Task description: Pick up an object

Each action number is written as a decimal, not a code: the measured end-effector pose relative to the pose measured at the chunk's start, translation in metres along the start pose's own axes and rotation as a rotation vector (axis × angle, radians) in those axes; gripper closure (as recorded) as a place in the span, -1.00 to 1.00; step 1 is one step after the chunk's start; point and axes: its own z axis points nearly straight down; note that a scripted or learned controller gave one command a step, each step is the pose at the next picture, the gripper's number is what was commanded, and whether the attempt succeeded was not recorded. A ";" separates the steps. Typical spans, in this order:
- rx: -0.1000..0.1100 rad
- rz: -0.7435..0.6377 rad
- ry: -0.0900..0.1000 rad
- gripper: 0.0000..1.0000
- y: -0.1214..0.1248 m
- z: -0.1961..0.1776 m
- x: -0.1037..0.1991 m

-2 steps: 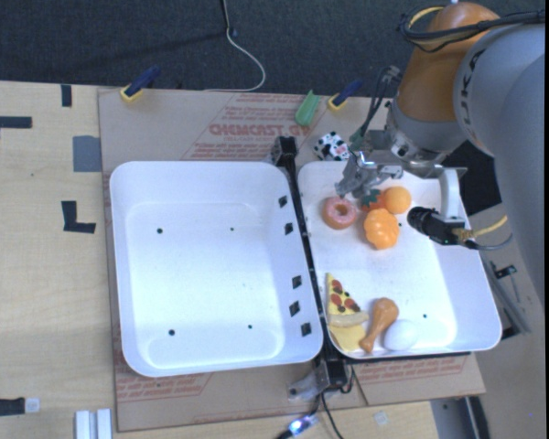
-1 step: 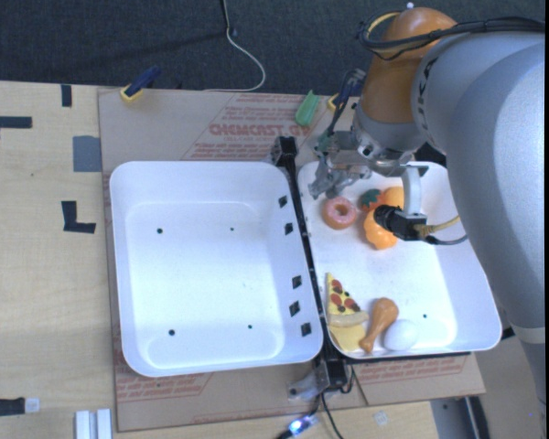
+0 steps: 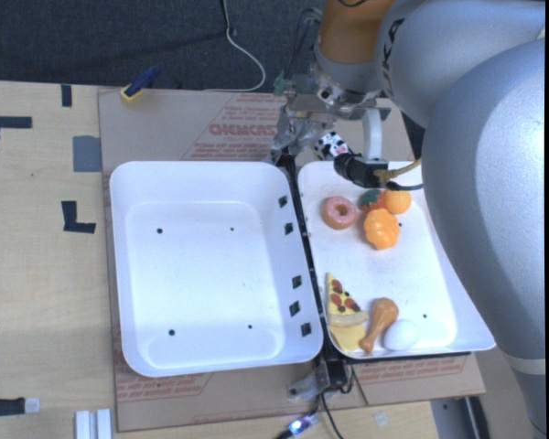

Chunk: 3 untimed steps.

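Nearest, a white egg [image 3: 402, 336], drumstick [image 3: 379, 322] and pizza slice [image 3: 341, 302] lie in the right bin [image 3: 444, 273]. Beyond them sit a doughnut [image 3: 339, 212] and orange pepper [image 3: 382, 230]. The gripper [image 3: 288, 150] hangs over that bin's far-left corner, its grip unreadable.

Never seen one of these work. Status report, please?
Pincer up at the bins' far edge, grip unclear. Doughnut, oranges, pizza slice, drumstick lying in right bin. Nothing blocking.

Bright, even overhead light fills the scene. The left bin [image 3: 201, 263] glares white, washing out its floor, with a soft grey shadow across its upper half. The near arm [image 3: 494, 154] looms large and slightly soft; detail is moderately grainy.
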 end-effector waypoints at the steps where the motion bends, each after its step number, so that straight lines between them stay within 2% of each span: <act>1: 0.009 -0.002 0.000 1.00 -0.002 0.017 0.107; 2: 0.006 0.001 0.001 1.00 -0.001 0.001 0.184; 3: 0.003 0.006 0.001 1.00 0.000 -0.067 0.179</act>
